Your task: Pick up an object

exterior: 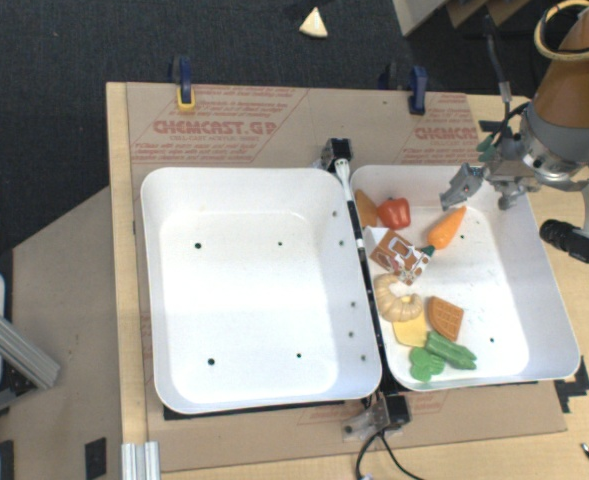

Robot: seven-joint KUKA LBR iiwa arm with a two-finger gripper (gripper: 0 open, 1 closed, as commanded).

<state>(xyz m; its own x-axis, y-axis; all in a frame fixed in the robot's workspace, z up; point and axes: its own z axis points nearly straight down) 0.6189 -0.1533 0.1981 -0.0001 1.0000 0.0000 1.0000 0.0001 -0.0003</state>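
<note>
The right bin (534, 298) holds several toy foods. Among them are a red pepper (395, 211), an orange carrot (446, 228), a brown-and-white piece (399, 255), a beige pastry (398, 298), a waffle-like orange piece (445, 318) and a green piece (440, 356). My gripper (486, 190) hangs over the bin's far right corner, its fingers spread apart with nothing between them. The left finger (462, 185) is just above the carrot's upper end. The arm's orange band (572, 88) rises at the right edge.
The left bin (244, 288) lies beside the right one, joined along a black-clipped divider (352, 228). Both sit on a brown board (274, 118) held by blue clamps (184, 73). A black fixture (572, 238) sticks in from the right.
</note>
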